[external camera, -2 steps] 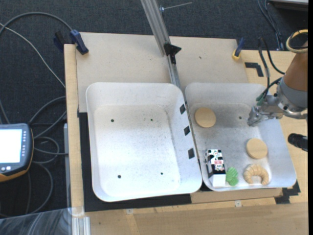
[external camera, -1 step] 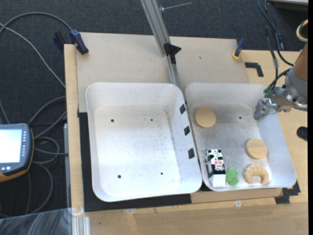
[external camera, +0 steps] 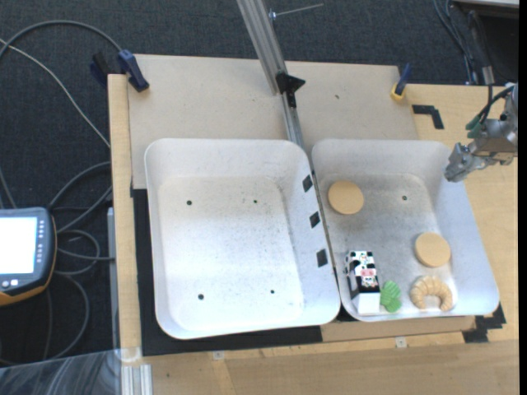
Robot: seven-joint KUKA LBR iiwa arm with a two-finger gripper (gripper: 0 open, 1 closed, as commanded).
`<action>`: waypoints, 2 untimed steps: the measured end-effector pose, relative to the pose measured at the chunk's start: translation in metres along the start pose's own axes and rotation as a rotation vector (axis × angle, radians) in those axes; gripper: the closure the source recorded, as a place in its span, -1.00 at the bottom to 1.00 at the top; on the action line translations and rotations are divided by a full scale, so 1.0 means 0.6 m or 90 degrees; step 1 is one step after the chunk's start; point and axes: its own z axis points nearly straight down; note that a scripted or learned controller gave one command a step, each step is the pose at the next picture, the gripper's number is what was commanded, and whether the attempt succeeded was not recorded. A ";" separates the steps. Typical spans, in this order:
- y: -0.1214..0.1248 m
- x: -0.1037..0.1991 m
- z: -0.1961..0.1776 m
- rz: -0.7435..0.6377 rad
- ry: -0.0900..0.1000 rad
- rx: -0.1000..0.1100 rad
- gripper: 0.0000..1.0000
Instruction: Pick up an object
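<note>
Overhead slanted view of a wooden counter (external camera: pixel 247 97) carrying two shallow white bins side by side. The left bin (external camera: pixel 165 171) shows a speckled floor with a few dark dots. The right bin (external camera: pixel 473 253) holds all the loose objects. A round tan disc (external camera: pixel 346 197) lies near the bin's upper left, close to the shared wall. A second tan disc (external camera: pixel 432 249) lies toward the lower right, well apart from the first. Just below it, along the near wall, rests a pale croissant-shaped piece (external camera: pixel 433 293). To the left of that sits a small green item (external camera: pixel 390 296), touching or nearly touching a white block (external camera: pixel 368 302), with a black-and-white patterned box (external camera: pixel 361 269) just above the block.

The tool (external camera: pixel 458 168) hangs at the right bin's upper right rim, apart from every object; whether it is apart or together cannot be told at this size. Nothing is visible in its grasp.

A metal pole (external camera: pixel 262 35) slants across the counter's far side. A blue clamp (external camera: pixel 132 68) grips the far left corner, and a handheld screen pendant (external camera: pixel 23 249) lies off the counter's left.
</note>
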 end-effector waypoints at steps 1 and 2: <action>0.001 0.000 0.006 0.000 0.001 0.004 1.00; -0.002 0.089 0.028 -0.003 0.004 0.008 1.00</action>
